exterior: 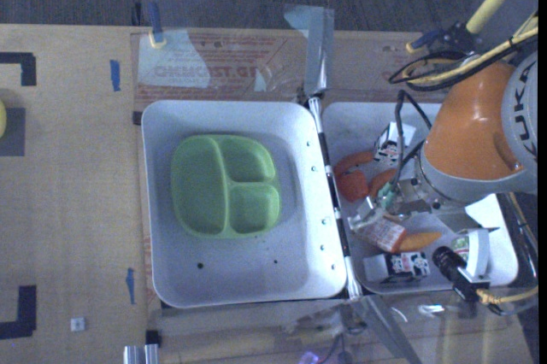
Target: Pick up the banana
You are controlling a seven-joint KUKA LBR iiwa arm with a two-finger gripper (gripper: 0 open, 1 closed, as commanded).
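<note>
1. Banana [419,240]: you are most likely looking for the long yellow-orange piece lying flat in the right bin [359,121], towards its near edge. Its colour is blurred, so treat that identification as uncertain.
2. You can see the gripper [400,198] low over the middle of the right bin, under the grey wrist and orange band, with the arm reaching in from the right.
3. You cannot tell whether the gripper is open or closed, because the wrist hides it from above. Nothing can be seen held in it.
4. The banana lies just below and to the right of the gripper, close to it. You cannot tell whether they touch.
5. A crumpled clear packet [380,227] sits just left of the banana, between it and the bin's left wall.
6. A round red piece [350,176] and a small orange piece [381,180] lie left of the gripper.
7. One white carton [391,144] stands near the far side of the bin, and another white carton [402,265] lies along the near wall, just below the banana.
8. The left bin [162,183] holds a green divided plate [226,185], well apart from the gripper.
</note>
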